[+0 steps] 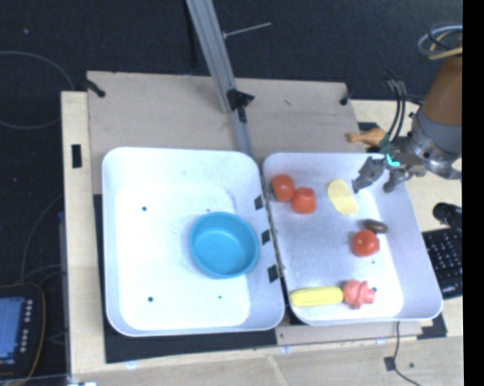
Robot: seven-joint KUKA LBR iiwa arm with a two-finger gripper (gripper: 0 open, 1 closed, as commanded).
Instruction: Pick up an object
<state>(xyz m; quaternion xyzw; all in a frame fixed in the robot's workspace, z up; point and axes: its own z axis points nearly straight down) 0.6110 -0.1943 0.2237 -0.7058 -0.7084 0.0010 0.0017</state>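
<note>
- A small blue-lit screen [6, 328] sits at the far 8 o'clock corner, on dark carpeted floor [33, 47] crossed by thin black cables.
- The pale wooden bench [162, 111] fills the middle of the scene, a black mat showing under the bins' near edges.
- The left white bin [145, 183] holds a round blue bowl [223, 244], set toward 4 o'clock of the bin's centre and standing upright.
- A grey metal pole [214, 51] slants from 12 o'clock down to the gap between the two bins.
- The right white bin [411, 280] carries the loose objects: two red pieces [293, 194] touching each other at its 10 o'clock corner, and a pale yellow oval [342, 198] just beside them toward 12 o'clock.
- A long yellow piece [316, 297] lies along the bin's 6 o'clock edge, with a pink toy [358, 293] touching its right end.
- A red ball [365, 243] rests right of the bin's centre, a small dark brown item [375, 226] touching it at 12 o'clock.
- The gripper [380, 174] hangs over the right bin's 1 o'clock corner, near the yellow oval but apart from it; its fingers look spread, with nothing between them.
- A black keyboard [443, 260] lies at 3 o'clock.
</note>
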